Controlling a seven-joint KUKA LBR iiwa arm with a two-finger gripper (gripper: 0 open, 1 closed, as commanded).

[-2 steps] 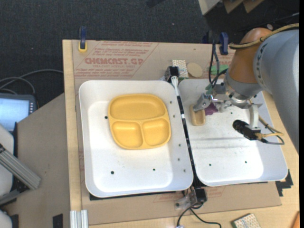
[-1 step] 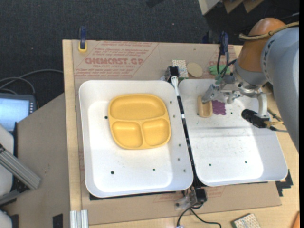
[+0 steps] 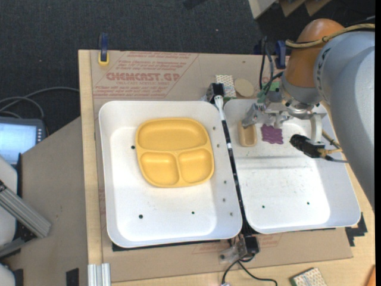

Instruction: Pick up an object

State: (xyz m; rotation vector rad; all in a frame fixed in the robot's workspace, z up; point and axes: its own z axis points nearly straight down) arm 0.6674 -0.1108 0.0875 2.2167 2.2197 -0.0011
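Both white bins [image 3: 286, 219] are bare along their near edges, so aim at the far end of the right one, where the gripper [image 3: 271, 117], grip state unclear, hangs over a purple object [image 3: 272, 134] beside a tan block [image 3: 247, 135], and descend squarely.

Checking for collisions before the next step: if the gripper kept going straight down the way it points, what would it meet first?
Probably the purple object lying in the right bin, directly beneath the gripper. The tan block sits just beside that line. Depth is hard to judge from this slanted view.
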